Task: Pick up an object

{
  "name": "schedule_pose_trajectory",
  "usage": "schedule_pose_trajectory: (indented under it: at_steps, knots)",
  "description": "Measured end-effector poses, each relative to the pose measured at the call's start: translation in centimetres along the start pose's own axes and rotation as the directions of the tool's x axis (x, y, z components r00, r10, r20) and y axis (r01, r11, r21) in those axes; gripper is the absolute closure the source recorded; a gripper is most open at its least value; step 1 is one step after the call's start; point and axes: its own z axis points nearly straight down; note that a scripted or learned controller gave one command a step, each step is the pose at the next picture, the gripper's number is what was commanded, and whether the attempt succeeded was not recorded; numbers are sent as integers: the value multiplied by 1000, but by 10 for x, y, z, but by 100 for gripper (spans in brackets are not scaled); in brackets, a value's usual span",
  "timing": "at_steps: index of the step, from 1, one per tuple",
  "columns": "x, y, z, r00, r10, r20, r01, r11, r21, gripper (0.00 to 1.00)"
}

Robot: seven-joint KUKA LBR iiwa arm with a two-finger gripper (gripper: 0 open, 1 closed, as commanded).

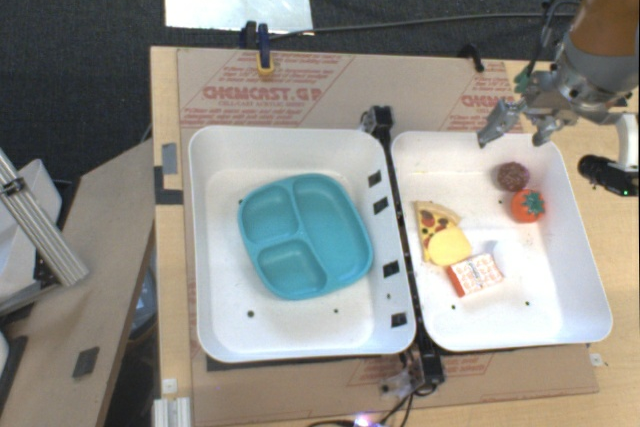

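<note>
"CHEMCAST GP" in red on the bench board (262,95)

A single fixed camera looks down from above at a slant, taking in the whole tabletop (300,75) from a moderate distance. Two white bins sit side by side mid-frame, the left bin (215,215) and the right bin (560,295) both fully visible. The robot arm (605,15) enters at the upper right corner, and dark floor (80,15) fills the top and left.
</note>
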Motion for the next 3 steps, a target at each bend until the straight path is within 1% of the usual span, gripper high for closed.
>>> schedule_pose_trajectory:
  at_steps: [1,3]
  knots:
    - [0,2,-8,1000,-2,2,2,1000,-12,0]
    - [-1,8,76,1000,-1,1,1,1000,-9,0]
